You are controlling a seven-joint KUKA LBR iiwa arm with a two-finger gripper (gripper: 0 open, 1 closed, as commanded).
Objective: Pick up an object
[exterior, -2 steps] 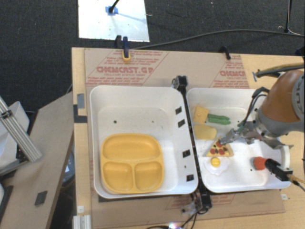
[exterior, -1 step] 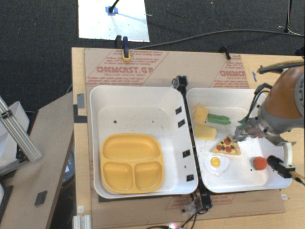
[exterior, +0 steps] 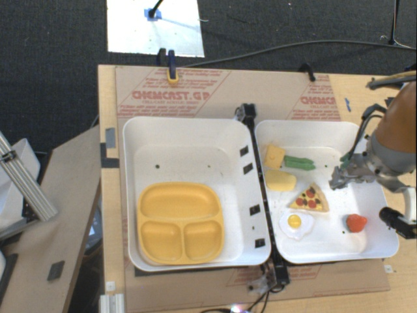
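Note:
The right bin [exterior: 326,132] holds a yellow cheese wedge [exterior: 274,155], a green bean pod [exterior: 299,163], a pale yellow piece [exterior: 281,180], a pizza slice [exterior: 311,200], a fried egg [exterior: 296,224] and a red tomato-like piece [exterior: 356,223]. My gripper [exterior: 339,177] hangs over the right part of this bin, right of the pizza slice and above the red piece. Nothing shows between its fingers. The arm's grey body with its orange band [exterior: 397,129] comes in from the right edge.
In the left bin [exterior: 189,135] lies a yellow divided plate [exterior: 182,222]. A black divider with clips [exterior: 255,188] runs between the bins. Cardboard sheet [exterior: 221,90] lies under both. Cables cross behind the bench.

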